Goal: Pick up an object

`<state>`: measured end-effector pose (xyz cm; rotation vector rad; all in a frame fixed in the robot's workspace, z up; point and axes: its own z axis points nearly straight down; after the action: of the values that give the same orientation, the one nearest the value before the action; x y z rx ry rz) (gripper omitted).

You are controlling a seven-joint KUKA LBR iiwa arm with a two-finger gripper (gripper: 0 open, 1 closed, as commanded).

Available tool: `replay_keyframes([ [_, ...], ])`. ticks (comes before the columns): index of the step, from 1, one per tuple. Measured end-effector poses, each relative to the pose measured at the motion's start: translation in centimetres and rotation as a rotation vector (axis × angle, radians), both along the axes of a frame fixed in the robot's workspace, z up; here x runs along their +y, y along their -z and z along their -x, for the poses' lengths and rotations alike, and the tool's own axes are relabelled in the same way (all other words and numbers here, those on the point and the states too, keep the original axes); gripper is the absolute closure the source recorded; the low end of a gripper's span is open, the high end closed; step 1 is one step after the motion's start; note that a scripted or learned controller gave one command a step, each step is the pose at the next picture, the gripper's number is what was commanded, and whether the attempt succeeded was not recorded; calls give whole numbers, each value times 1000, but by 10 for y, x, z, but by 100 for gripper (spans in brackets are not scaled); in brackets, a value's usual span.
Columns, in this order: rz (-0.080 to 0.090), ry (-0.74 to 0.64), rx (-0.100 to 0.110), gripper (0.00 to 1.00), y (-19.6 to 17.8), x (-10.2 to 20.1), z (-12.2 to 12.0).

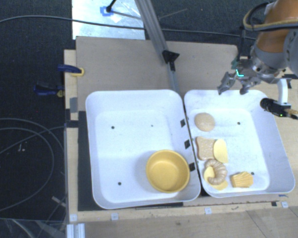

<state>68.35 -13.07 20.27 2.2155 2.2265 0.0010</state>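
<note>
The gripper (234, 86) is hanging over the far rim of the right bin (268, 133), its two fingers spreading apart with nothing between them, which suits a claw that is getting ready to come down on something rather than carrying anything. The things worth picking are all lying in that same right bin: a round bun (205, 121) is sitting nearest the gripper, on its own with bare white floor around it, so it is looking like the easiest target. Further toward the front, a slice of toast (205, 147) and a yellow chip (220, 150) are lying touching each other, with a croissant (216, 171) just in front of them and a ridged yellow piece (242, 180) beside it; this crowding is making a clean grasp harder there. A yellow bowl (167, 170) is resting in the left bin (124, 128), well apart from the arm's reach at this moment.
</note>
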Motion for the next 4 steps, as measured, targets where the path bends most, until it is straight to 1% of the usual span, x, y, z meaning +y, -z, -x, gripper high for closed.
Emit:
replay_keyframes([
  [1, 0, 0, -2, 0, -1, 0, 0],
  [2, 1, 3, 1, 0, 46, -3, 8],
  [3, 0, -1, 2, 0, 105, 4, 13],
  [4, 1, -1, -1, 0, 111, 4, 12],
])
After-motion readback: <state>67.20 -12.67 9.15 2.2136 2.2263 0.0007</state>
